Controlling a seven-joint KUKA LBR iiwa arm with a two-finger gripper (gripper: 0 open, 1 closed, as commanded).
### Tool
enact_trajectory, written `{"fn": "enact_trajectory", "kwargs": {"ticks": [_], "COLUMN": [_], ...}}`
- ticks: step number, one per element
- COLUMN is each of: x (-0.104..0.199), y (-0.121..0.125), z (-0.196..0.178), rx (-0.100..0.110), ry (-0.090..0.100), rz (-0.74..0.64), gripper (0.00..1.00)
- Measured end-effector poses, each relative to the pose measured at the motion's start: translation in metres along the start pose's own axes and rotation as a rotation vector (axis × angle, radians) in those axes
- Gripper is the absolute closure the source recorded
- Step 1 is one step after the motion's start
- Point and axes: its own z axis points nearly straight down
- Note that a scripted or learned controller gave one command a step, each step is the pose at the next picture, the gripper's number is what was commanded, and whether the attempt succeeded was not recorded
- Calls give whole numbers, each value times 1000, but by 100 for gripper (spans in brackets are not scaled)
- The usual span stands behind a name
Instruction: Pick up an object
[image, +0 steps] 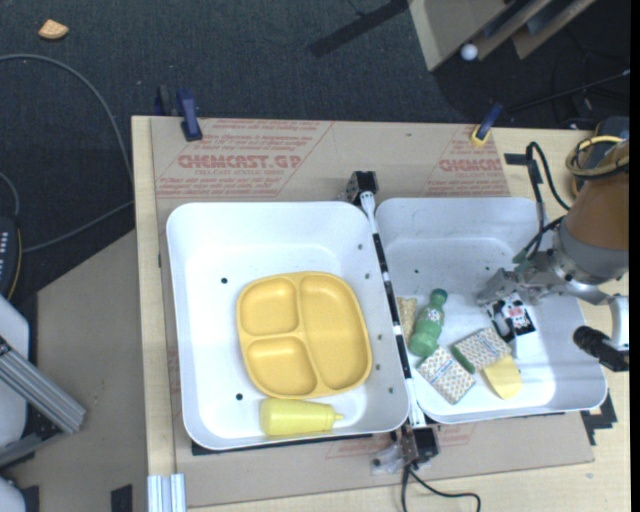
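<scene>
My gripper (508, 300) hangs low over the right bin (470, 225), near its middle right, below the grey arm with the orange band (600, 215). A small black, white and red item (517, 319) lies right under it; whether they touch I cannot tell. Left of the gripper a green bottle (428, 323) lies tilted. Towards the bin's front are two checkered packets (447, 375) (482, 349) and a yellow block (503, 380).
The left bin (200, 300) holds a yellow divided plate (303, 333) and a yellow squeeze bottle (296, 417) at its front edge. A black divider clamp (362, 186) sits between the bins. Cables run at the far right (540, 190).
</scene>
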Motion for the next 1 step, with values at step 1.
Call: {"fn": "enact_trajectory", "kwargs": {"ticks": [1], "x": [0], "y": [0], "z": [-10], "rx": [-2], "ry": [-1], "rz": [0], "gripper": [100]}}
